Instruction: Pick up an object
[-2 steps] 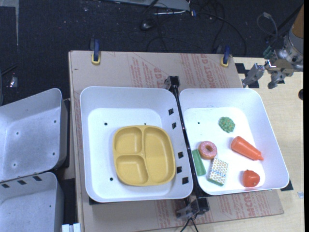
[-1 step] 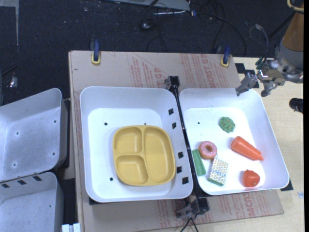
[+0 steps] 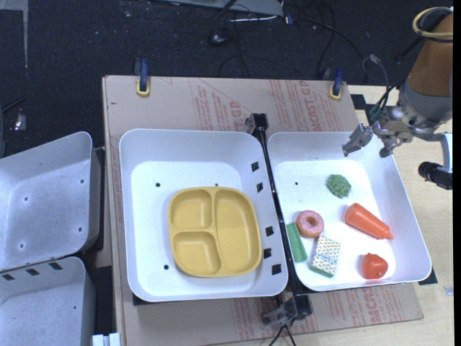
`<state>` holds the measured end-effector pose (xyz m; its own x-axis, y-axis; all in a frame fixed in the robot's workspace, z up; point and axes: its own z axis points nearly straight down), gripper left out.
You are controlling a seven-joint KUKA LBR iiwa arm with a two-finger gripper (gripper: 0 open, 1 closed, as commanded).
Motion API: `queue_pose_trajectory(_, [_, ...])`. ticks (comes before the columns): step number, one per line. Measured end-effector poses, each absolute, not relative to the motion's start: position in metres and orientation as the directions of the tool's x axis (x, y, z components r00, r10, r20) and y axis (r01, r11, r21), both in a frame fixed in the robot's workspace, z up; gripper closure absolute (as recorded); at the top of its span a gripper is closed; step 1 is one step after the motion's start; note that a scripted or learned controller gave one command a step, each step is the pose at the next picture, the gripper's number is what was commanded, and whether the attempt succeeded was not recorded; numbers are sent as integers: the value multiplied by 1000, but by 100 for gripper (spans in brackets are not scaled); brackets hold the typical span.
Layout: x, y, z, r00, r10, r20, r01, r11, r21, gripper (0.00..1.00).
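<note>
Jaws are spread apart and holding nothing, as far as I can see; the gripper (image 3: 372, 138) hangs over the back right corner of the right bin (image 3: 317, 157), two dark prongs splayed out to either side, with the grey and orange arm (image 3: 432, 63) coming in from the right. All the grabbable stuff sits in that right bin, nearer the front than the gripper and well apart from it. Closest to it is a little green broccoli (image 3: 338, 185) near the middle. Forward of that is a pink donut (image 3: 310, 223), with a green stick (image 3: 295, 241) lying just beside it along the bin's left wall. A patterned block (image 3: 325, 255) sits right in front of the donut, maybe touching it, hard to tell. Off to the right there's an orange carrot (image 3: 367, 220) lying at a slant, and a red piece (image 3: 374, 265) near the front right corner. The left bin (image 3: 144, 157) has a yellow divided plate (image 3: 214, 231) with three compartments. Both bins sit on a cardboard-covered worktop (image 3: 187, 99).
</note>
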<state>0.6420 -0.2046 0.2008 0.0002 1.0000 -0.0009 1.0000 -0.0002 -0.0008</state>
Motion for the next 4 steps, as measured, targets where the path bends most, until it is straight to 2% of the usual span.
queue_pose_trajectory(1, [640,-204,158,0,1000,0,1000,0,-2,0])
queue_pose_trajectory(2, [641,-204,171,-2,1000,-2,1000,2,3,100])
queue_pose_trajectory(3, [647,-198,217,-4,1000,-2,1000,4,5,100])
queue_pose_trajectory(4, [648,-197,224,-3,1000,-1,1000,3,3,100])
